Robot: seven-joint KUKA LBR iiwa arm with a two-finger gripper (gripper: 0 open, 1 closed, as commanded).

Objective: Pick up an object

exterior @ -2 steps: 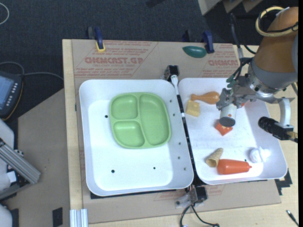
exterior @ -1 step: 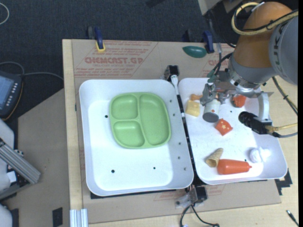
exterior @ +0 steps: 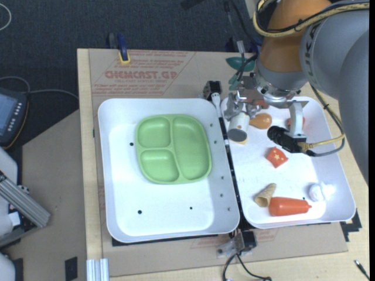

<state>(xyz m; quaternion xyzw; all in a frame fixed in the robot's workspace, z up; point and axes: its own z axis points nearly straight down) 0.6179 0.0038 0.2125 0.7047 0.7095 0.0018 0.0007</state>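
two shallow white bins are seen side by side on a bench, viewed from above at a slant. the left bin holds a light green divided plate with three compartments, lying flat near the bin's middle. the right bin holds several small things: a red cube near the middle, a long orange-red carrot-shaped toy by the near edge, a tan cone-shaped piece touching the carrot's left end, a small white object just right of the carrot, and an orange egg-shaped piece at the far side. the grey arm with its orange band is lowered over the far part of the right bin, and the gripper is placed just left of the orange piece, near the wall between the bins. whether it is spread or pressed together cannot be told
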